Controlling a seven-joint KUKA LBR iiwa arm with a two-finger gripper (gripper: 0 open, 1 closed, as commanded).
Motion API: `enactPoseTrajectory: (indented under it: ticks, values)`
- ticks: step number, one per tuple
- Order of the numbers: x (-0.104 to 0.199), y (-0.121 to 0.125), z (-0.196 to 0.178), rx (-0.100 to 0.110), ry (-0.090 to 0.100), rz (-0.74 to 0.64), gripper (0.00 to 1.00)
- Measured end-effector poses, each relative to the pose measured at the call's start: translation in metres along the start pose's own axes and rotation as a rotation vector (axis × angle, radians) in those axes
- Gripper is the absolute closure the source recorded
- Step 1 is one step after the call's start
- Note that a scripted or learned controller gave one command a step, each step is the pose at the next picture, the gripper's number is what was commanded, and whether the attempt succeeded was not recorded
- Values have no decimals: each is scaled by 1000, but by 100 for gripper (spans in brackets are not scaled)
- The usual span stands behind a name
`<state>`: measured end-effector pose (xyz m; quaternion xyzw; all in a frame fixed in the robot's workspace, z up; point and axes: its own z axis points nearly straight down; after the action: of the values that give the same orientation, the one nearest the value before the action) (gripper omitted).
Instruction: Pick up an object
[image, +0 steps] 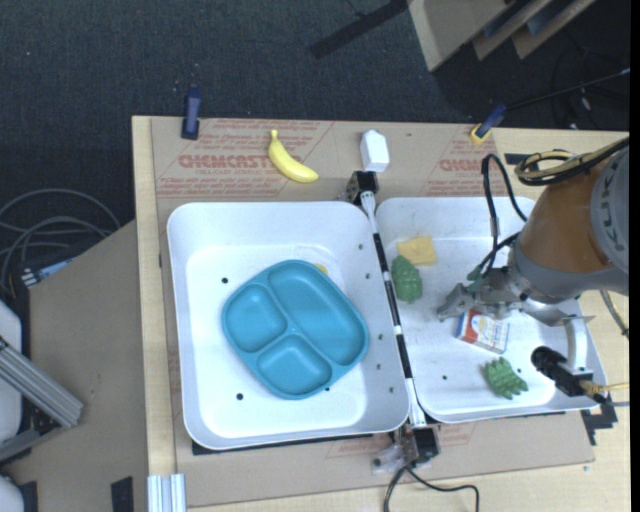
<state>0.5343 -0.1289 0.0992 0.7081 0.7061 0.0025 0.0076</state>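
I am down in the right bin, low over its floor, so I judge the step in hand to be the reach and settle onto a target, the lift itself not yet done; my jaws hang just above the small white and red packet, which lies flat near the middle of that bin and looks the likeliest thing to take. From this slanted view the metal of my fingers merges with the wrist and the cables; I cannot tell how far apart my jaws stand, nor whether they touch the packet or merely hover by its upper edge; nothing shows plainly between them, so I claim no hold.

Other candidates lie close: a green leafy toy near the front wall of the bin, just beside the packet; a green rounded object and a yellow block toward the bin's left side, near each other. The left bin carries a blue divided plate; a banana rests on the surface behind the bins, well apart from me.

The next move, as I judge it, calls for centring over the packet, closing squarely on it, then rising straight; a flat packet offers little edge, so my fingers could slide off or shove it toward the leafy toy.
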Motion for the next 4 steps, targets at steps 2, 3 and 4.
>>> enactPoseTrajectory:
  ticks: [2, 3, 4]
  values:
    - [-56, 74, 0, 12, 5, -3, 0]
    - [-13, 10, 16, 17, 8, -3, 0]
    - [18, -34, 14, 17, 8, -2, 0]
